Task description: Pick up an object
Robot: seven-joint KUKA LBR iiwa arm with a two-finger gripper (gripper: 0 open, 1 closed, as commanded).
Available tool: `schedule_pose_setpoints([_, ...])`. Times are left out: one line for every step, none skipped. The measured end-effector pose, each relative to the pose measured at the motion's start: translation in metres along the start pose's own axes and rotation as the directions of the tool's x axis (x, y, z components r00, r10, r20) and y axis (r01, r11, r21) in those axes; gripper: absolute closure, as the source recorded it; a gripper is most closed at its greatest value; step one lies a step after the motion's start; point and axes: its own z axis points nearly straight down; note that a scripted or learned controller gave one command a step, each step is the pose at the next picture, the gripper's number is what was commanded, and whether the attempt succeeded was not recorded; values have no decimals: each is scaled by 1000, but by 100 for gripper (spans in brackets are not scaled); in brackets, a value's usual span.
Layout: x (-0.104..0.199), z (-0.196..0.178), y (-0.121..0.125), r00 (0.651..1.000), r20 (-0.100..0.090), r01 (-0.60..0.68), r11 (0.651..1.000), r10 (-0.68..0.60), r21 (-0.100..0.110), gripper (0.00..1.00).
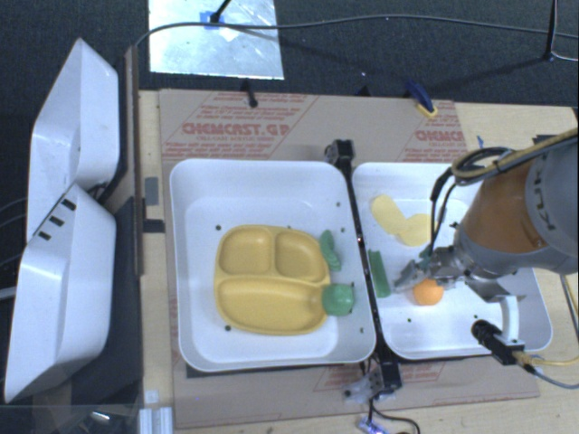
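In the right bin (543, 328), toward its front edge, the gripper (423, 277) sits right at an orange ball (428, 293); whether it is spread or pinching cannot be told

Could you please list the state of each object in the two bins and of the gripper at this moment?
Yellow divided tray: flat in the left bin, compartments facing up.
Green piece: against the tray's right corner.
Green stick: flat by the right bin left wall.
Pale yellow pieces: flat, overlapping.
Orange ball: on the bin floor, just below the gripper.
Gripper: low over the ball; grasp unclear.
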Motion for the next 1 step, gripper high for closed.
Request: schedule_pose_setpoints([20, -66, -1, 1000, 0, 3, 1000, -3, -6, 0])
